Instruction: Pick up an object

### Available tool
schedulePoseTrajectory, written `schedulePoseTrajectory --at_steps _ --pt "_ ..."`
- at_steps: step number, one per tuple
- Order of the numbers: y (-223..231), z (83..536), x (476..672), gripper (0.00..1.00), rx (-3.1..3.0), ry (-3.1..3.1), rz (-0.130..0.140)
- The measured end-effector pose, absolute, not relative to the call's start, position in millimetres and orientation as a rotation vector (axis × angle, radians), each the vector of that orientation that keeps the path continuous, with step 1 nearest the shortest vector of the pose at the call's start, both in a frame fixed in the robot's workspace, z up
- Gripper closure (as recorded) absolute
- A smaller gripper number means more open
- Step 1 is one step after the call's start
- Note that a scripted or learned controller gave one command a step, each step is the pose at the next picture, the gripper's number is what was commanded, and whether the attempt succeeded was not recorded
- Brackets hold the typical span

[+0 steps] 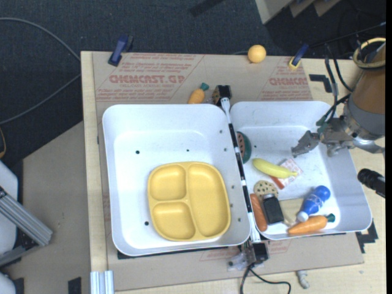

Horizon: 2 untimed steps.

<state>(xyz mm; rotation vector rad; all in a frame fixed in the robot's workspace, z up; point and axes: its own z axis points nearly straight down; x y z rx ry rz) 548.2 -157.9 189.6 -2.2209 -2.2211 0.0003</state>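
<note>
You have the counter [92,133] carrying 2 white bins side by side: the left bin [122,139] holds a yellow divided plate [188,199], and the right bin [343,182] holds the small clutter. The gripper [313,141] hangs over the right bin's upper part, its dark fingers look spread, and nothing sits between them.

The nearest candidate is the banana [274,168], lying just below and left of the gripper beside a small wrapper [290,164]. You can expect it to be a light, stiff plastic toy with a smooth, slippery skin; take it across the thick middle, not the tapered tips. Further down lie a blue bottle [313,202], a carrot [309,225] touching the bin's lower wall, a black block [272,211] and a cookie [264,187].

The bin floor is smooth and shallow-walled, so things may slide when nudged. Around the counter you have dark carpet [61,17], an orange ball [256,53] and 2 blue clamps at the back edge.
</note>
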Motion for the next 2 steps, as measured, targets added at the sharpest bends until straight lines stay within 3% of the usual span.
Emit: schedulePoseTrajectory --at_steps 1,2 --pt "-106 88 552.1 0.00 -2.225 -2.226 -0.007" --pt "-97 90 528.2 0.00 -2.235 -2.234 -0.014"
